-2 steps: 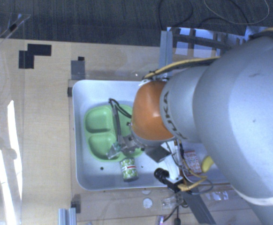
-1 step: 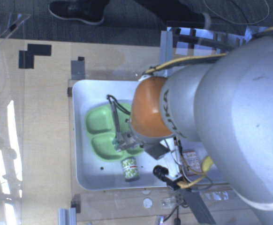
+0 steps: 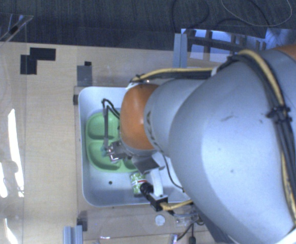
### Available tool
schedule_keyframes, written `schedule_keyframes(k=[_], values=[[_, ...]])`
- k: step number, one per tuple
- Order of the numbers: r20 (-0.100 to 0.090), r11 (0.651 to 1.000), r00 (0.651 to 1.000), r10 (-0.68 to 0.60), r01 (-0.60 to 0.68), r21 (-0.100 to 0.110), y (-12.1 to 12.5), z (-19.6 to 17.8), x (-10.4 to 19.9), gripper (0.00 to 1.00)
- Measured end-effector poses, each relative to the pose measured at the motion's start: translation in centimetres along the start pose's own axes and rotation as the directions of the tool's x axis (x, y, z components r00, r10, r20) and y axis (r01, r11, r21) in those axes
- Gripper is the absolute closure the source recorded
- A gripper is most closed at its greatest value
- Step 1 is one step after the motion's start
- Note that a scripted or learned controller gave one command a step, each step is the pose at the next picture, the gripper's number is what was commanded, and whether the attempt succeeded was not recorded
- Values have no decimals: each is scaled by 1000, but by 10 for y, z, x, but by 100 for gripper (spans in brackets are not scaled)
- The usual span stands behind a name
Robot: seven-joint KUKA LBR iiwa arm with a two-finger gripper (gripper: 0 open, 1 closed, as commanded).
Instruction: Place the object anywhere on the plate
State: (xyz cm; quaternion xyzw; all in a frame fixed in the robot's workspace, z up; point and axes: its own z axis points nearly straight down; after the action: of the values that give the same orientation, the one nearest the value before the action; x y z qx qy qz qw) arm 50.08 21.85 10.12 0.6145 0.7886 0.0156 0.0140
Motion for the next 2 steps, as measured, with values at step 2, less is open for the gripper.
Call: schedule_keyframes(k=[2], values=[[-9,932,932,363,-363,-12,22,0,1,100]])
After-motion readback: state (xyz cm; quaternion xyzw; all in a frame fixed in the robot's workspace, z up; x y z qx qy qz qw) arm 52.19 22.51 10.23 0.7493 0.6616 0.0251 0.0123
